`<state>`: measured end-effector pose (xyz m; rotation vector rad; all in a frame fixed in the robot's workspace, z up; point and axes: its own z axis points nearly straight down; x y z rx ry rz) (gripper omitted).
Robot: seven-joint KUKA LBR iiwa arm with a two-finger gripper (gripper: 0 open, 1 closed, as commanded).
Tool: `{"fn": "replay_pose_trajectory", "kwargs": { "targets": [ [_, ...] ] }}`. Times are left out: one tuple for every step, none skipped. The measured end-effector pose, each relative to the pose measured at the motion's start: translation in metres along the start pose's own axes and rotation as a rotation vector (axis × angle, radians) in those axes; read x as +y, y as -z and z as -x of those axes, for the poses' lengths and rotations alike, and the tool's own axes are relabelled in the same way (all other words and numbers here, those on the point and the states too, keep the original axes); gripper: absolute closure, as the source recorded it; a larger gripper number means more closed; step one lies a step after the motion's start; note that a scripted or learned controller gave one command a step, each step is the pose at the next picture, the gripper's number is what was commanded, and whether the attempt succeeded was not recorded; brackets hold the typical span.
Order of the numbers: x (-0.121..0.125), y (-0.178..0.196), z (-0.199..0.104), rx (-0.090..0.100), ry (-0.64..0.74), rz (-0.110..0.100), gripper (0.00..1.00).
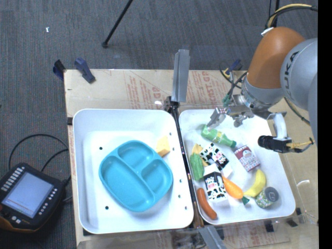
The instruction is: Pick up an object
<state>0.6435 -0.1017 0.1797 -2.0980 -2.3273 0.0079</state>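
claw (226, 116) low over right bin (287, 178), above green bottle (218, 136)

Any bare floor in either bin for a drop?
Left white bin: bare floor along its far and left sides around the blue divided plate; a yellow wedge sits at the plate's far right. Right white bin: crowded centre and near side. Bare strip along its right wall beyond the yellow banana.

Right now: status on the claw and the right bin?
Claw open, holding nothing, above right bin's far edge. Green bottle just below it. Milk cartons, carrot, banana crowd nearby.
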Motion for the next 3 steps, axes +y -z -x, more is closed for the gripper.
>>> {"fn": "replay_pose_trajectory", "kwargs": {
  "targets": [
    [0.001,-0.096,-0.008,0.000,-0.095,0.001,0.00],
    [-0.001,-0.091,-0.007,0.003,-0.099,-0.008,1.00],
    [0.001,0.040,-0.054,-0.002,-0.279,0.001,1.00]
  ]
}}
